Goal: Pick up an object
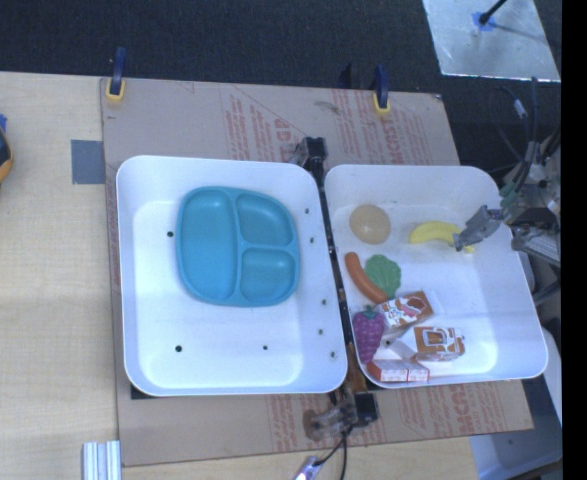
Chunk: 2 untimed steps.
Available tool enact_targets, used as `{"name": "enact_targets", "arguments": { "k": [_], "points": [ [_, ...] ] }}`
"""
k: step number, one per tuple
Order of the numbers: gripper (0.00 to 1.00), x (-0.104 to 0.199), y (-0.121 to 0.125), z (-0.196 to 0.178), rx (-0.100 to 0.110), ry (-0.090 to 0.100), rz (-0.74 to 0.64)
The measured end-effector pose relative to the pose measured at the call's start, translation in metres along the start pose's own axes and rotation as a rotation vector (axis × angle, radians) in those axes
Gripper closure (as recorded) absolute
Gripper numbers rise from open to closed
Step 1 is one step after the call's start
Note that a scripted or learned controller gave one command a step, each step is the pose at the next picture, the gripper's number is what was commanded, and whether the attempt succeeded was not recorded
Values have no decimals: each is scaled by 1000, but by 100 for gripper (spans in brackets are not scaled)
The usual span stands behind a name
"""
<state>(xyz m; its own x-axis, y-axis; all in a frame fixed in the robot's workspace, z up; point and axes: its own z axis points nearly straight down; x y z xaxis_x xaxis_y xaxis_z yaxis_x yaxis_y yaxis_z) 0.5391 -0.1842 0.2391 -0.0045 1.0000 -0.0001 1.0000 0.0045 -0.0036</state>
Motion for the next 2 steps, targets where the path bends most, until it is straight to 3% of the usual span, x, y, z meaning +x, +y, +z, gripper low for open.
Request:
{"name": "enact_targets", "arguments": {
  "k": [1,2],
  "points": [
    [0,10,43,81,2,-1,-2],
    [0,-28,117,146,0,1,-1]
  ]
}}
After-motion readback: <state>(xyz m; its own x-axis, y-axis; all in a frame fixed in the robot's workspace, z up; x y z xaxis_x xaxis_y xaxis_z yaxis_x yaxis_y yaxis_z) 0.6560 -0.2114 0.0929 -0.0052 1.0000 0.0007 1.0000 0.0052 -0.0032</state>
